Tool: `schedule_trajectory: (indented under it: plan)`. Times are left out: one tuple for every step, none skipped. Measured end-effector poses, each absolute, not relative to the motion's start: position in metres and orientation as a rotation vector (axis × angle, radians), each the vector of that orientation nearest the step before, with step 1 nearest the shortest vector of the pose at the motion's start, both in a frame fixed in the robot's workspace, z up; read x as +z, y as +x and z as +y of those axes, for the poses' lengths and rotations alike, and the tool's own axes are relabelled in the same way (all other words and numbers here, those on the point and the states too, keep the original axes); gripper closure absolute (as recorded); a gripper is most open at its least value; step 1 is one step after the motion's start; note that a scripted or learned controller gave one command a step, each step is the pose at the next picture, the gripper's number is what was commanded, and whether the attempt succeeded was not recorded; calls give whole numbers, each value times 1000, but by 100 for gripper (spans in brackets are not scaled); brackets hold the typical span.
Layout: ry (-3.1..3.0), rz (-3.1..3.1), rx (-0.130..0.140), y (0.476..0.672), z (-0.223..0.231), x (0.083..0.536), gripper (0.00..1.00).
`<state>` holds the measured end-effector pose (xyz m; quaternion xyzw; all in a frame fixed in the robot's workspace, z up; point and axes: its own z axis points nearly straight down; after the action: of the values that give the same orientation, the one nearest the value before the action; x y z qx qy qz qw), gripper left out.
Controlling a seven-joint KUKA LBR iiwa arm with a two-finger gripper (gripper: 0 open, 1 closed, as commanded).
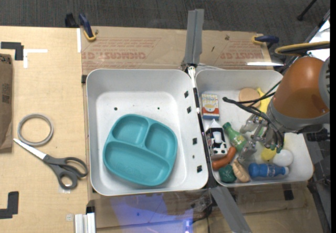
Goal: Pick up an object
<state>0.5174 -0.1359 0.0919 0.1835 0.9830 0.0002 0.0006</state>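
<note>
Nearby, blue bottle [268, 170] lying flat, long axis left-right

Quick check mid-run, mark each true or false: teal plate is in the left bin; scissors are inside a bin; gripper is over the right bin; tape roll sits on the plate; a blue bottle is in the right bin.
1. The teal plate lies in the left bin. True.
2. The scissors are inside a bin. False: they lie on the bench left of the bins.
3. The gripper is over the right bin. True.
4. The tape roll sits on the plate. False: it is on the bench, by the scissors.
5. A blue bottle lies in the right bin. True.
</note>
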Motion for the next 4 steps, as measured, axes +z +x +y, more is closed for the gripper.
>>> schedule_trajectory:
  plan:
    - [527, 3092, -1, 592, -112, 93, 0]
    - [574, 3086, -1, 544, -202, 93, 0]
    - [566, 3083, -1, 546, -201, 103, 100]
    - [566, 3083, -2, 546, -201, 103, 0]
